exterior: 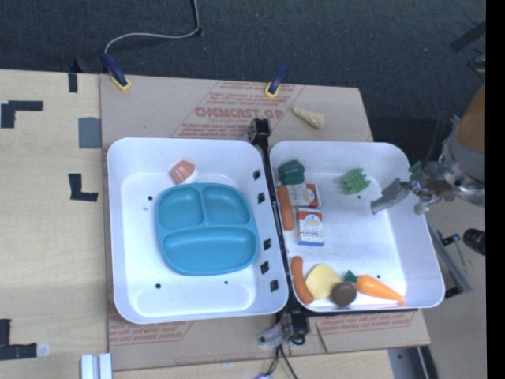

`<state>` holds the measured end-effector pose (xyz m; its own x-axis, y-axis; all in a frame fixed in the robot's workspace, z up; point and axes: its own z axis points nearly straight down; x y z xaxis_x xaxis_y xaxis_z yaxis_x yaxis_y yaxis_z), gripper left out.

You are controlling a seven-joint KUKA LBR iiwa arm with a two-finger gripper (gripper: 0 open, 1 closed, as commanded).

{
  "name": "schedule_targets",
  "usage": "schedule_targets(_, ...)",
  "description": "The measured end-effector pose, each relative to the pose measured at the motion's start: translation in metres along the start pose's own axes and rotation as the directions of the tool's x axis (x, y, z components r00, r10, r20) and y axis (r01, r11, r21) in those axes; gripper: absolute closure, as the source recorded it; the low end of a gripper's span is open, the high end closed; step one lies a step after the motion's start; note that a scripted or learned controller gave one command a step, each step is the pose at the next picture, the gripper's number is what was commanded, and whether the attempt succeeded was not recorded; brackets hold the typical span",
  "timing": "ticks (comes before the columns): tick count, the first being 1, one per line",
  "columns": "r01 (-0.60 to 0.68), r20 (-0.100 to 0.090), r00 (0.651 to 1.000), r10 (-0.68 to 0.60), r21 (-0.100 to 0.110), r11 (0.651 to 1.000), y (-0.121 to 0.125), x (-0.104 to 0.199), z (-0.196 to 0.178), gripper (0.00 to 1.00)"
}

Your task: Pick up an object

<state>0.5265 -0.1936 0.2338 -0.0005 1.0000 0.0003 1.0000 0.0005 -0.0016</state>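
Note:
My gripper hangs over the right edge of the right bin, open, with nothing between its fingers. A green leafy toy lies just to its left. Further left are a dark green vegetable, two small cartons and an orange sausage shape. Along the bin's front edge sit a red sausage, a yellow piece, a brown ball and a carrot.
The left bin holds a blue divided plate and a small salmon-coloured block. A beige piece lies on the cardboard behind the bins. Yellow clamps grip the cardboard's far edge.

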Motion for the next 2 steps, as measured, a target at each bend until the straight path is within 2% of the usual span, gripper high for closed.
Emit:
schedule_targets(1,0.0,0.001,1.0,0.0,-0.011,1.0,0.059,0.058,0.137,0.0)
schedule_targets(2,0.003,-0.001,1.0,-0.003,-0.002,1.0,0.066,0.158,0.049,0.0)
